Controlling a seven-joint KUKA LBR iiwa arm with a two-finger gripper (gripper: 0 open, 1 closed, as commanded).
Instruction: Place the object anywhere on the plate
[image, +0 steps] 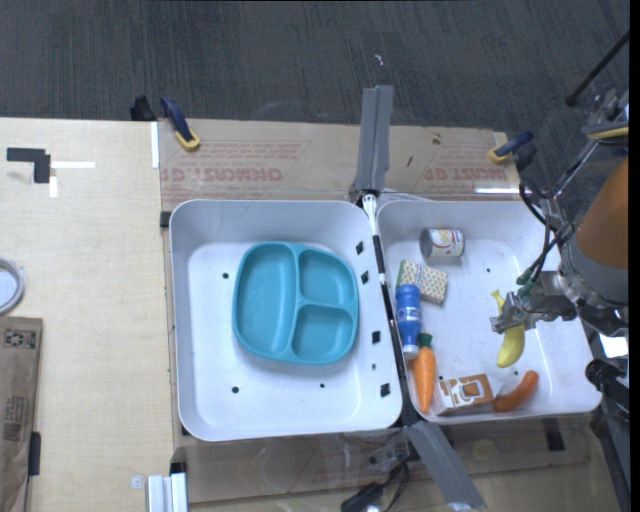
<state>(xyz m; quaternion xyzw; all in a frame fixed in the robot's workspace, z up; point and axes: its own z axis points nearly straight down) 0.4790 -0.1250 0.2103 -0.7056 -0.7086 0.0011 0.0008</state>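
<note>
Cardboard under bins: red print, reversed, unreadable. Arm enters right; pincer above banana, grip state indeterminable.

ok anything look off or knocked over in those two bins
Nothing looks spilled or damaged. The can in the right bin lies on its side, and the other items there sit loosely scattered. The blue plate lies flat in the left bin, slightly turned. The gripper is above the banana.

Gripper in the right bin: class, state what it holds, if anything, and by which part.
It cannot be told. The gripper sits right at the banana, near its upper end, but no grasp is visible.
</note>
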